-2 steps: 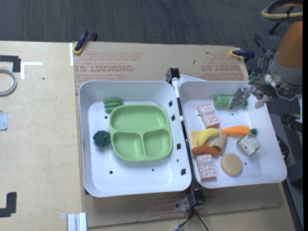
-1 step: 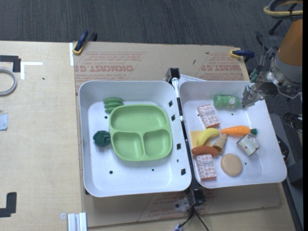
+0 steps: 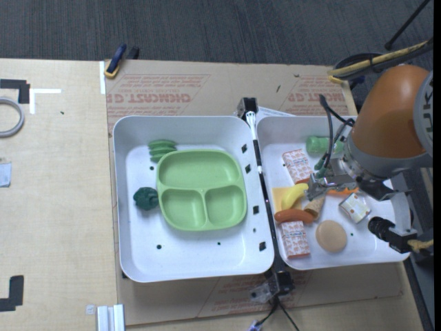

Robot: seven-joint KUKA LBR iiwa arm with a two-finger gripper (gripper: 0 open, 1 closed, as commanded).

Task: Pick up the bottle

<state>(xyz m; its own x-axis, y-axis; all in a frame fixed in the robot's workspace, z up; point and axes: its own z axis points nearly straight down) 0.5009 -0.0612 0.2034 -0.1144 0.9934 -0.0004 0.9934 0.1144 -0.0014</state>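
The light green object (image 3: 317, 144) at the back of the right bin (image 3: 386, 257) looks like the bottle; it lies on its side, partly hidden behind the arm's cables. My gripper (image 3: 322, 183) is low in the middle of that bin, in front of the green bottle and apart from it. It hangs just above a tan cone-shaped piece (image 3: 315, 206) and beside a yellow banana (image 3: 286, 197). The arm's grey and orange wrist (image 3: 393, 119) covers the bin's right back part.
The right bin also holds two snack packets (image 3: 296, 165) (image 3: 294, 241), a red sausage (image 3: 292, 216), a tan bun (image 3: 331, 236) and a small white box (image 3: 355, 207). In the left bin (image 3: 127, 254) lie a green divided plate (image 3: 202, 188), a pea pod (image 3: 162, 147) and broccoli (image 3: 145, 198).
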